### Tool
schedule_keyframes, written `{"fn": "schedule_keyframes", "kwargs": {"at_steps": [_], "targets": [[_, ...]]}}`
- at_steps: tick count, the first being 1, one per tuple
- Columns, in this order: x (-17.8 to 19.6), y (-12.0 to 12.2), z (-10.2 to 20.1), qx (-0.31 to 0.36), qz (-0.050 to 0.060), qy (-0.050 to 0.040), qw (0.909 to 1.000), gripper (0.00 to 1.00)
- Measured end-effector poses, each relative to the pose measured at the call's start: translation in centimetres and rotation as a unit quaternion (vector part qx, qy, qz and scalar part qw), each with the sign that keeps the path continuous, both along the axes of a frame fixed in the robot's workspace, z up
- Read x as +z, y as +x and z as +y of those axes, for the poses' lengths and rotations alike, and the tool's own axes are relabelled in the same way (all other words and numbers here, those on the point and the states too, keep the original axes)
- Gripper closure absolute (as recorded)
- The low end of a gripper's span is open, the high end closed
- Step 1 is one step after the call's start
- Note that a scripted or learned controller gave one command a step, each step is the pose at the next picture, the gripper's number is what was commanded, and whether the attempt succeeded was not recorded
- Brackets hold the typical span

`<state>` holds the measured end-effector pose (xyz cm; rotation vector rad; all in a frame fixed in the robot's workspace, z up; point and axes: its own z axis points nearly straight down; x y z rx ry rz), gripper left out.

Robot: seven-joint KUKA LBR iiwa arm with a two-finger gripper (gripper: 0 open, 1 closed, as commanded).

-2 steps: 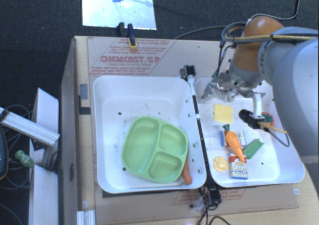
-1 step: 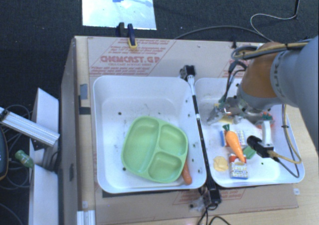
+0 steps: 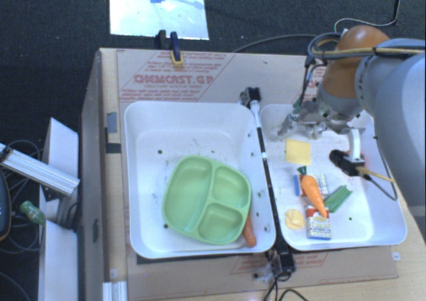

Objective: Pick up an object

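While the gripper [image 3: 303,125] hangs low over the far end of the right bin [image 3: 374,221], I cannot tell whether it stands wide or narrow, and nothing shows held in it. Just beside it on the near side lies a yellow square [image 3: 298,152], flat on the bin floor. It looks thin and light, probably stiff plastic, and with so little edge standing up it would likely be hard to pinch from above. Further toward the near wall lies a toy carrot [image 3: 311,190], rounded and seemingly rigid. It looks the easier thing to take, across its thick middle, though its smooth skin may slip. Close around it are a green piece [image 3: 339,197], a pale yellow lump [image 3: 294,218] and a small printed box [image 3: 319,227], all near enough to be nudged. The bin is smooth and white with low walls, so things may slide when pushed. In the left bin [image 3: 150,153] a green divided plate [image 3: 208,198] lies tilted. Both bins rest on a printed cardboard sheet [image 3: 186,74], with dark carpet [image 3: 53,20] beyond.
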<state>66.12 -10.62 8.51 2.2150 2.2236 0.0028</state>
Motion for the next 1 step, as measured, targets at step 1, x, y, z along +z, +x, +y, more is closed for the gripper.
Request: {"fn": "schedule_keyframes", "kwargs": {"at_steps": [1], "targets": [[0.0, 0.82, 2.3, 0.0, 0.0, 0.0007, 1.0, 0.0]]}}
